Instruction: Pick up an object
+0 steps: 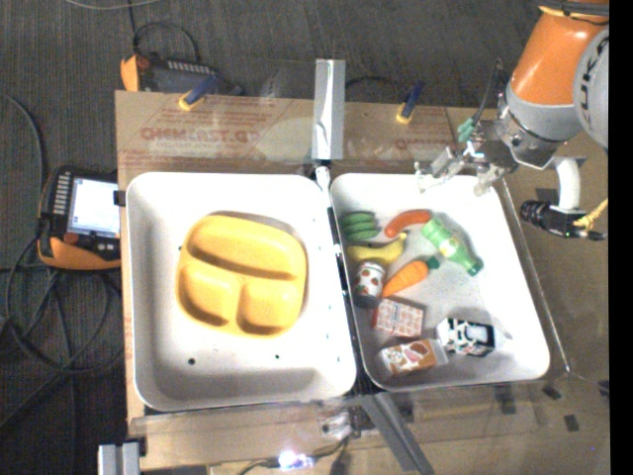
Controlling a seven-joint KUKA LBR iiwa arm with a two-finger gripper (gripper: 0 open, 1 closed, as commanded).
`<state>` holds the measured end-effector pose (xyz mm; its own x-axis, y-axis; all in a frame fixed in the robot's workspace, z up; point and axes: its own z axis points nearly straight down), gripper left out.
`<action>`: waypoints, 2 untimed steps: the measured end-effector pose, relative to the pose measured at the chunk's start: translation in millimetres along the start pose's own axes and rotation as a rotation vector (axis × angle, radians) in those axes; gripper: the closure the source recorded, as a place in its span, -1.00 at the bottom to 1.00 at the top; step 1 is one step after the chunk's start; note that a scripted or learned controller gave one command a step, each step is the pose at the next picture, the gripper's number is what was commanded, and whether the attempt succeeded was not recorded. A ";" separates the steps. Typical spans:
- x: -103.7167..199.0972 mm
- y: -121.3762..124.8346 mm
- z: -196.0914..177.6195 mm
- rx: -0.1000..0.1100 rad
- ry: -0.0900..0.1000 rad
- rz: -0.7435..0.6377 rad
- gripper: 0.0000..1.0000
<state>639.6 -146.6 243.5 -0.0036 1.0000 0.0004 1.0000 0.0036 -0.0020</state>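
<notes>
The right bin (pixel 531 300) holds several toy foods. A green bottle (pixel 452 244) lies by an orange carrot (pixel 408 276). An orange-red chili (pixel 406 222), a green vegetable (pixel 359 226) and a yellow banana (pixel 376 251) sit further back left. A red-and-white round piece (pixel 369 280) lies below the banana. Three small cartons lie near the front: a pink one (pixel 400 317), a brown one (pixel 409 356) and a black-and-white one (pixel 466 336). My gripper (pixel 458 173) hangs over the bin's back rim, up and right of the chili, open with nothing between its fingers.
The left bin (pixel 148 295) bears a yellow divided plate (pixel 243 273). A metal post (pixel 328 107) stands behind the seam between the bins. Cardboard (pixel 227 132) with clamps lies at the back. A handheld pendant (pixel 84 216) rests on the floor at the left.
</notes>
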 end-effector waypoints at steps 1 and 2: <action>20.5 29.0 135.3 -0.009 -0.006 -0.275 -1.00; 26.6 28.4 148.7 0.007 -0.010 -0.636 -1.00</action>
<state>667.6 -119.9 94.8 -0.5966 0.8025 -0.0056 0.8025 0.5965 -0.0115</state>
